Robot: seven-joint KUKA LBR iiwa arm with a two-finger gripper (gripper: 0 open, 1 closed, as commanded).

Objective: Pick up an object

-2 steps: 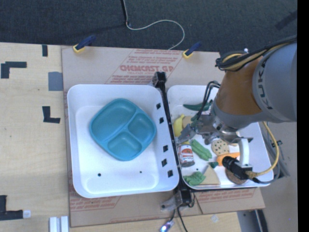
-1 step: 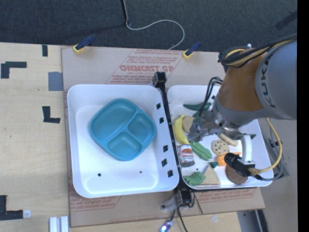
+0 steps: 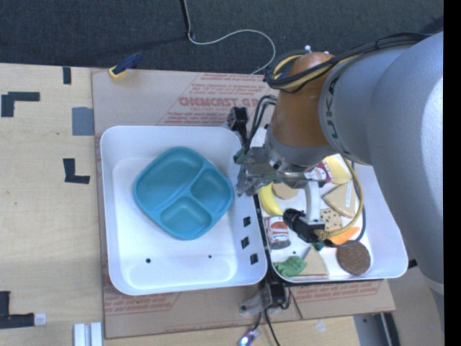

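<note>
Banana (image 3: pixel 269 202): laid in the right bin (image 3: pixel 389 236), crowded by toy foods; judged the nearest pick.
End effector (image 3: pixel 247 175): held low over the bins' shared wall, just beside it, likely for a reach; whether spread or pressed cannot be told.
Blue plate (image 3: pixel 184 192): kept alone in the left bin (image 3: pixel 115 193).

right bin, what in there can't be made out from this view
Far part of the right bin: covered by the arm.
Banana: top end hidden under the gripper.
Whether the gripper holds anything: the wrist covers it.
Small can: label too small to read.
Green thing by the near rim: too small to identify.
</note>
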